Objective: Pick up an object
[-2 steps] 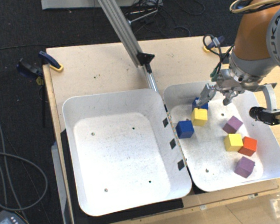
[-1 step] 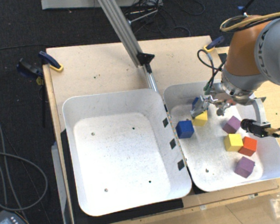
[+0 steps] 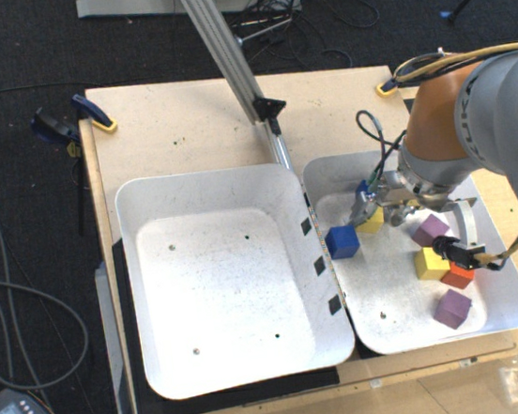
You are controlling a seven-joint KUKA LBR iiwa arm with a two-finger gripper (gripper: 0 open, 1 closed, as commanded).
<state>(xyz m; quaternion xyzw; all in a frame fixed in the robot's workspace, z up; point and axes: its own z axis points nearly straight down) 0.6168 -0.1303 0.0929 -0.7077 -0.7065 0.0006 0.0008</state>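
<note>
My gripper (image 3: 371, 205) hangs low over the upper left part of the right bin (image 3: 389, 293), with the grey arm and its orange band (image 3: 437, 121) coming in from the right. A small yellow block (image 3: 372, 223) lies directly under the gripper, partly hidden by it. Just to its left sits a blue cube (image 3: 342, 241). To the right of the gripper lie a purple block (image 3: 429, 229), a yellow cube (image 3: 430, 264), an orange block (image 3: 457, 275) and a second purple cube (image 3: 453, 307) near the front.
The left bin (image 3: 143, 264) stands beside the right one, the two rims meeting at the middle. A slanted metal pole (image 3: 224, 45) runs down to the bins' back edge. Cables loop off the wrist. Clamps sit at the bench's back corners.
</note>
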